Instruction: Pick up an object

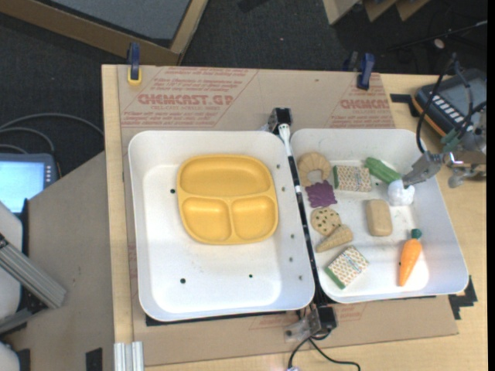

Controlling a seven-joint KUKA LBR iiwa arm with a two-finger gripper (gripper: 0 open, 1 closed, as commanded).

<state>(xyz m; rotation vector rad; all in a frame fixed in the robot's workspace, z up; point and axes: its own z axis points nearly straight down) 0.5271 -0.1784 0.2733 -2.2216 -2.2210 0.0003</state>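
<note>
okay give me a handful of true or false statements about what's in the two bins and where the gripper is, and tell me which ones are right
1. The yellow divided plate lies in the left bin. True.
2. The toy carrot lies in the left bin. False: it lies in the right bin, near its lower right corner.
3. The gripper is over the right bin's upper right part. True.
4. The plate's compartments hold toy food. False: all three look bare.
5. The cookie lies just below the purple piece. True.
6. The gripper is over the yellow plate. False: it is by the green piece.
</note>
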